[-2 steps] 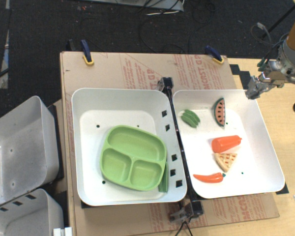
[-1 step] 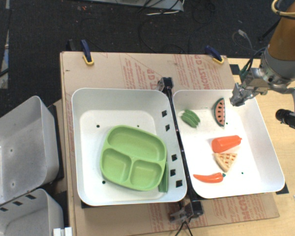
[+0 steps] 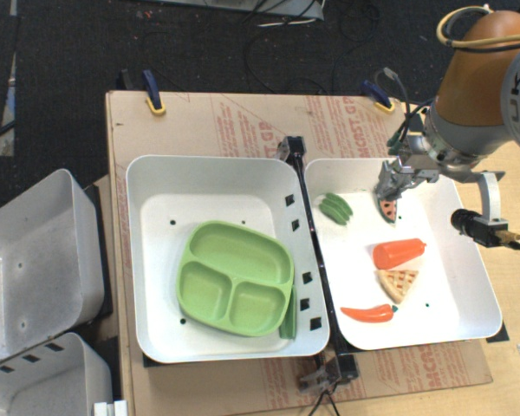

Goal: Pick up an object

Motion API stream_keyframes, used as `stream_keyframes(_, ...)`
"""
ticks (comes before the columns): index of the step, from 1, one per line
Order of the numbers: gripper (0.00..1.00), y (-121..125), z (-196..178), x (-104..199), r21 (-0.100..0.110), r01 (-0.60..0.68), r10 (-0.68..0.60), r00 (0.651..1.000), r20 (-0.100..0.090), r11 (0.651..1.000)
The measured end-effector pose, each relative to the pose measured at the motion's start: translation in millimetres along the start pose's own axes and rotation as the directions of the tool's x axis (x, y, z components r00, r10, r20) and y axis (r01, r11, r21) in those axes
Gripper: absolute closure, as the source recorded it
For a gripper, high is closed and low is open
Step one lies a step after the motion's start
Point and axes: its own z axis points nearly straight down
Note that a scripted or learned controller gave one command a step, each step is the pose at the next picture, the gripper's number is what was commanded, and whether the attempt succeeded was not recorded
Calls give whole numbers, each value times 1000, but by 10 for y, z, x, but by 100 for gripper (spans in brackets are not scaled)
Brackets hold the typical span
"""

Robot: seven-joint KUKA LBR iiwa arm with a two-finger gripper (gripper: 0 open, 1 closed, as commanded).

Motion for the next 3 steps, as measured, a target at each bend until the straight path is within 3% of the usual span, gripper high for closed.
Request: stream_keyframes(3, 100, -551, 293, 1449, 0, 1, -1, 1000, 0, 1000)
